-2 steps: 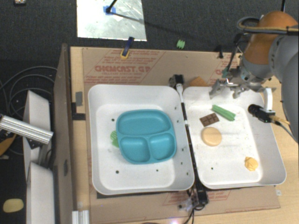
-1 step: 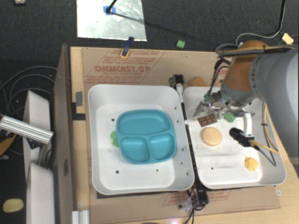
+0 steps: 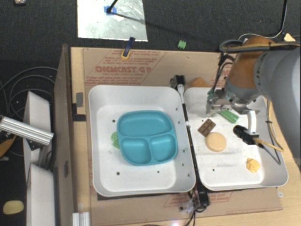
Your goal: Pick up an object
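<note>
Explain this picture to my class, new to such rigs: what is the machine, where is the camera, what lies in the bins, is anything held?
The grey machine with an orange band is a robot arm; its gripper hangs over the right bin. One camera, fixed above, looks down at a slant. The left bin holds a blue divided plate with something green at its left edge. The right bin holds a brown block, a pale round piece, a yellow lump and a green piece beside the gripper. Whether anything is held cannot be told.
</note>
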Robot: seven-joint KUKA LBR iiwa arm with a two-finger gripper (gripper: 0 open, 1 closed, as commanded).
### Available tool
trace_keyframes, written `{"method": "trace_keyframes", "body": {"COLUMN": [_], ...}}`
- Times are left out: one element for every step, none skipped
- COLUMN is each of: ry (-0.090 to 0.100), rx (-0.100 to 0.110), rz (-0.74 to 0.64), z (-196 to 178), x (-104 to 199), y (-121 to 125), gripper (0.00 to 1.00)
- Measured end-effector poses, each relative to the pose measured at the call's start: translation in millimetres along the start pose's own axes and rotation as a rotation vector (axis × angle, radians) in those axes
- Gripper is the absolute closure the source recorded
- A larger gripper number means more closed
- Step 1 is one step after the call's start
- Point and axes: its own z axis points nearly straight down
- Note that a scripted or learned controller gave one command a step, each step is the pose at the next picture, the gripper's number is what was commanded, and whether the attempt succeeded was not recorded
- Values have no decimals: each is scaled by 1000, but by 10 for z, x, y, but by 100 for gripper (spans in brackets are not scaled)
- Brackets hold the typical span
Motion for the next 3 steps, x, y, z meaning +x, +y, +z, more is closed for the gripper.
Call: {"method": "trace_keyframes", "body": {"ry": [-3, -1, 4], "rx": [-3, 3, 15], "rz": [10, 6, 7], "z": [-936, -878, 147], "x": [-438, -406, -105], "y": [-245, -247, -854], "gripper": [100, 0, 0]}}
